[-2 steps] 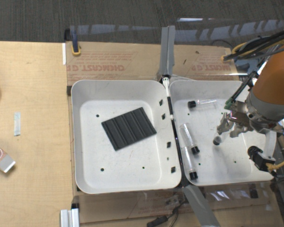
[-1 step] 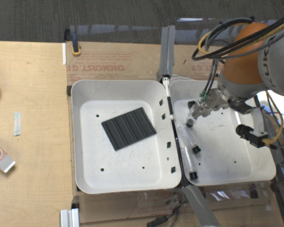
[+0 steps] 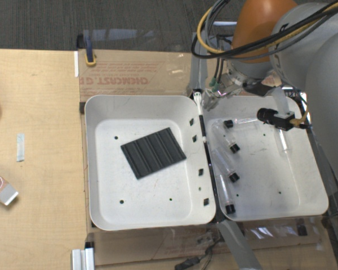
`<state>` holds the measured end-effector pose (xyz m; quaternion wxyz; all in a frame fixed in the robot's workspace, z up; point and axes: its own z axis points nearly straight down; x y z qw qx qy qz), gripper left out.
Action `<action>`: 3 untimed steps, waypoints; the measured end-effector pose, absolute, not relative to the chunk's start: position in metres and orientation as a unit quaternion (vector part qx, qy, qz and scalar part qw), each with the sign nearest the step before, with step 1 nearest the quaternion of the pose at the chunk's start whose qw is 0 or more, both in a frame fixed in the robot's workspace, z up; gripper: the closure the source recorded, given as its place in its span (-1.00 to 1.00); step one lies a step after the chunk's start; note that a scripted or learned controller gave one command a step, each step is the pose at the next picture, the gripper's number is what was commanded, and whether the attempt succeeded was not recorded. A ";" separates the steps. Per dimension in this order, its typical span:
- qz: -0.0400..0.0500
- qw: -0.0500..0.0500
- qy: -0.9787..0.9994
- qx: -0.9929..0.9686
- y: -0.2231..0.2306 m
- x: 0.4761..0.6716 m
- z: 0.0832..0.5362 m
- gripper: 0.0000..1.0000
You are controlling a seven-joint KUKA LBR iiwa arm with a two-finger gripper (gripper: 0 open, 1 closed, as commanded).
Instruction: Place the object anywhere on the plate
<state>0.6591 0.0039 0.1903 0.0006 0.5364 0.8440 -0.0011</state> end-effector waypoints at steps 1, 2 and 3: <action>0.000 0.001 0.936 0.353 0.077 0.652 0.231 1.00; 0.001 0.002 0.999 0.036 0.136 0.620 0.316 1.00; 0.001 0.002 0.982 -0.190 0.208 0.630 0.386 1.00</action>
